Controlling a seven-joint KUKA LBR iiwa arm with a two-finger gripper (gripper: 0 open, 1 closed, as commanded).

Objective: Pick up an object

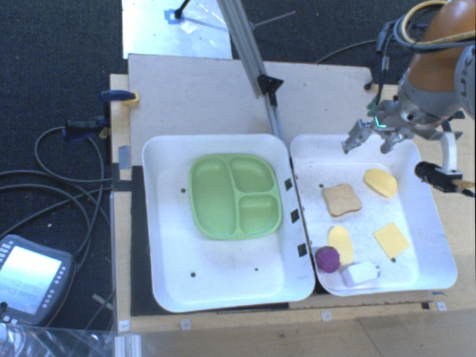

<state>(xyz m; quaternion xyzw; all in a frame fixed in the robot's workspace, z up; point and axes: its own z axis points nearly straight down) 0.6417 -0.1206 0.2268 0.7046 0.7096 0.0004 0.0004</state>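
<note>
Above the right shallow white plastic bin (428, 222), my 2-finger gripper (373, 137) hangs spread and empty, poised to descend toward the flat tan toast slice (341, 199).

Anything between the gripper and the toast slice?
No. In the camera view, bare white bin floor separates the open gripper from the toast.

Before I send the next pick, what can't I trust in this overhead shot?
- Hand: small and blurred over the right bin's far rim; whether anything sits between its fingers is unclear.
- Arm: cut off by the top and right edges.
- White object by the purple ball: pale against the white bin, so its outline and identity are unclear.
- Green tray: compartment depth unreadable from above.
</note>
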